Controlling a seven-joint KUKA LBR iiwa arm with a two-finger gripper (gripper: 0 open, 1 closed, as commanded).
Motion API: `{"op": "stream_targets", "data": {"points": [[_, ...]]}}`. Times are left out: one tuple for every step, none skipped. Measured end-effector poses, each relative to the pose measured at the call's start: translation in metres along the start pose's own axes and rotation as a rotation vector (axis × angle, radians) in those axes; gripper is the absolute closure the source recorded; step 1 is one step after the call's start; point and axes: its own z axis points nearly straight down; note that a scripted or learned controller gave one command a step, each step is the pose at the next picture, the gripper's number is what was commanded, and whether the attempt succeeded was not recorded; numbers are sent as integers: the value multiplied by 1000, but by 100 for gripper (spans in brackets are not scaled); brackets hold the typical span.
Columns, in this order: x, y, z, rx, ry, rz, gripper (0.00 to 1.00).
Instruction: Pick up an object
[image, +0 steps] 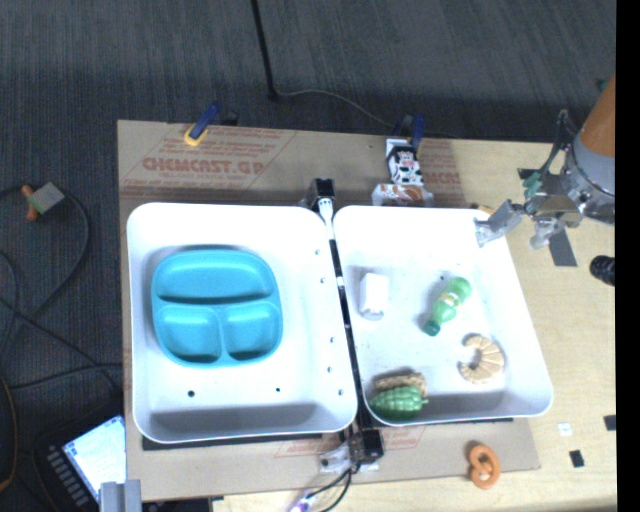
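The claw (525, 225) hangs at the right bin's (530, 340) far right corner, above the rim, its two fingers spread wide with nothing between them; one finger (493, 223) reaches over the corner of the bin, the other (560, 245) points out over the bare bench. The grey arm with its orange band (603, 130) comes in from the right edge. Inside the right bin, well below the claw, a green bottle (445, 305) lies tilted near the middle. Just beyond it toward the near right sits a tan croissant (483, 359). A white block (373, 294) rests near the bin's left wall. At the near edge a green grenade-like toy (399, 402) lies touching a brown piece (400, 381) just behind it. The left bin (140, 300) holds a blue divided tray (214, 305) with three compartments. Between the bins runs a black strip (338, 290). On the bench behind the bins stands a small cow figure (403, 165), and an orange ring (483, 464) lies in front of the right bin.
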Motion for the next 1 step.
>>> {"op": "stream_targets", "data": {"points": [[6, -2, 116, 3, 1, 0, 0]]}}
